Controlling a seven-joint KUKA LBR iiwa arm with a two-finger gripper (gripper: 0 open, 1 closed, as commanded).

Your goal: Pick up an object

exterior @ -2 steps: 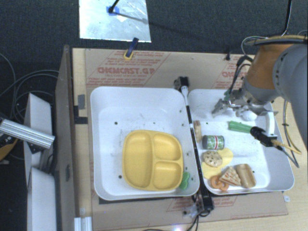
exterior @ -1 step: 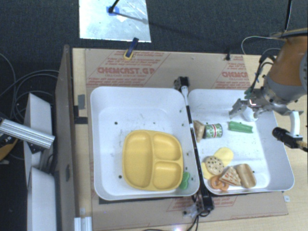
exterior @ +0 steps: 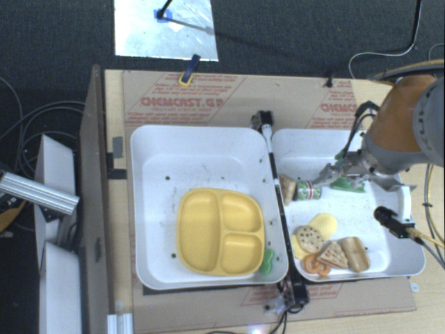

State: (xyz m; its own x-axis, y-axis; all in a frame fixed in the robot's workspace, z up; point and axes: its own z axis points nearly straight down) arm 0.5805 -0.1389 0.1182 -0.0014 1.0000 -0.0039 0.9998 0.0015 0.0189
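Yellow divided plate (exterior: 221, 231) in left bin (exterior: 160, 152); foil sheet (exterior: 165, 18) on floor behind bench w/ cables (exterior: 35, 120).

The grey arm (exterior: 417, 127) enters from the right edge, its orange band (exterior: 403, 106) uppermost and the wrist bent down and leftward. The gripper (exterior: 332, 175) points left and low at the end of the wrist; how its jaws stand cannot be made out
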